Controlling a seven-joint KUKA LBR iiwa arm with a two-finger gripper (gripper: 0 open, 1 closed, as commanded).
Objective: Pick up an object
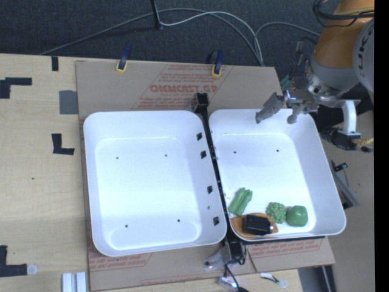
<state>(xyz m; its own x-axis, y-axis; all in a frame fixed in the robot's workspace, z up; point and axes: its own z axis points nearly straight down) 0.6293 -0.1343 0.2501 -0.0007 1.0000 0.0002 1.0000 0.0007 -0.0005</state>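
Note:
Along the near edge of the right bin point(316, 163) lie several small objects: a ribbed green piece point(240, 200), a black block point(257, 225) resting on an orange-brown flat piece point(239, 224), a knobbly green ball point(276, 212) and a smooth green lump point(296, 216). My gripper point(279, 112) hangs over the far rim of the right bin, well away from those objects. Its two grey fingers are spread apart with nothing between them.
The left bin point(97, 163) sits beside the right one on a cardboard sheet point(176, 87), joined by a black divider with clips point(206, 157). Cables point(200, 17) run across the dark floor behind. Blue-and-yellow clamps point(123, 61) hold the cardboard's far edge.

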